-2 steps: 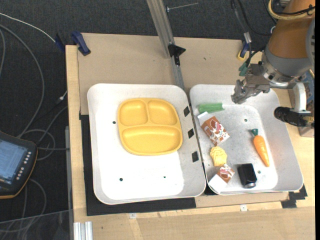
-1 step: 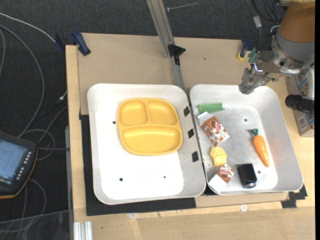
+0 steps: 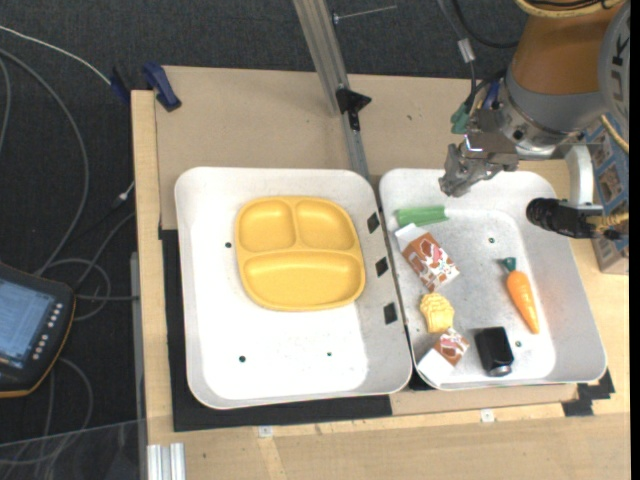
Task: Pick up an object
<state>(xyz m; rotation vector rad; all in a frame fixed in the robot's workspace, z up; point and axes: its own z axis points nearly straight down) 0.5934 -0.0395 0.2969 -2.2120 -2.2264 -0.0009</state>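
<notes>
My gripper (image 3: 457, 181) hangs over the back edge of the right bin (image 3: 560, 298), just above and to the right of a green stick-shaped object (image 3: 419, 215). Nothing shows between its fingers. Further down the bin lie a red and white packet (image 3: 431, 260), a yellow waffle-like piece (image 3: 436, 311), a small red packet (image 3: 449, 347), a black block (image 3: 494, 350) and an orange carrot (image 3: 522, 297) with a green top.
The left bin (image 3: 215, 358) holds a yellow divided plate (image 3: 298, 251). A metal pole (image 3: 322, 38) slants up behind the bins. A black cylinder (image 3: 557, 216) on the arm juts over the right bin's far side.
</notes>
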